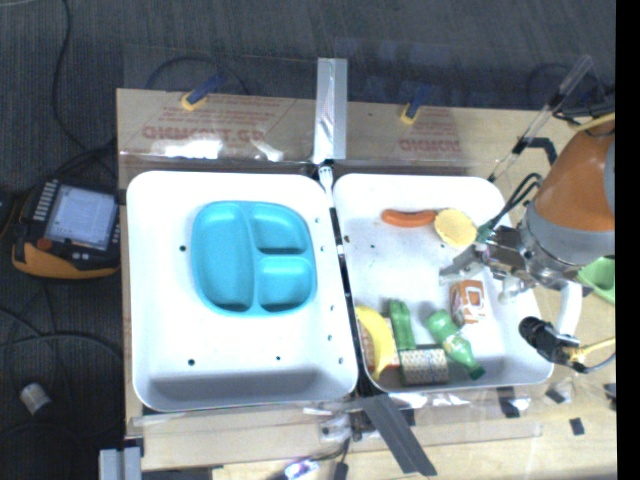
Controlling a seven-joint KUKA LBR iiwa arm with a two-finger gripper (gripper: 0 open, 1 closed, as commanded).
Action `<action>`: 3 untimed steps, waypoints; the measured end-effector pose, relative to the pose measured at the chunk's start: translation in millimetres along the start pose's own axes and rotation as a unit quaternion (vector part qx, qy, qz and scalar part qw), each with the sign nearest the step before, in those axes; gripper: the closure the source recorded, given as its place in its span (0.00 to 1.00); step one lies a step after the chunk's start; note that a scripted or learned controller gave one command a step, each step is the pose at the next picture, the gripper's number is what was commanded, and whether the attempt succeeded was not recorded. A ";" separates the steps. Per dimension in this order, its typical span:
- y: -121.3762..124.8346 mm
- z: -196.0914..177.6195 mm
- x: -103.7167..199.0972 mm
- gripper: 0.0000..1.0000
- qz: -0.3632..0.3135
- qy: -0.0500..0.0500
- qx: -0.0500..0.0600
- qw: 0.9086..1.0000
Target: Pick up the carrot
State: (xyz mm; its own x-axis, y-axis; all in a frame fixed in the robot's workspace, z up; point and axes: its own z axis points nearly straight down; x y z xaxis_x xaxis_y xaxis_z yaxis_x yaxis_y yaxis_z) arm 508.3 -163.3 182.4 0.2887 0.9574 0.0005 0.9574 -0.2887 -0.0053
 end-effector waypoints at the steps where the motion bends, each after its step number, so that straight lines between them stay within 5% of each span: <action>1: -15.7 64.9 16.0 0.00 -0.054 -0.003 -0.019 0.998; 2: -19.6 64.2 6.0 0.00 -0.078 -0.001 -0.015 0.997; 3: 34.9 8.6 -45.5 0.00 -0.037 -0.002 -0.001 0.999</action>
State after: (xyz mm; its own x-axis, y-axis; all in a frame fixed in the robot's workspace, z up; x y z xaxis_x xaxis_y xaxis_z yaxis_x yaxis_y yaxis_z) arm 528.6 -216.9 173.5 0.2162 0.9763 -0.0039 0.9763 -0.2162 -0.0025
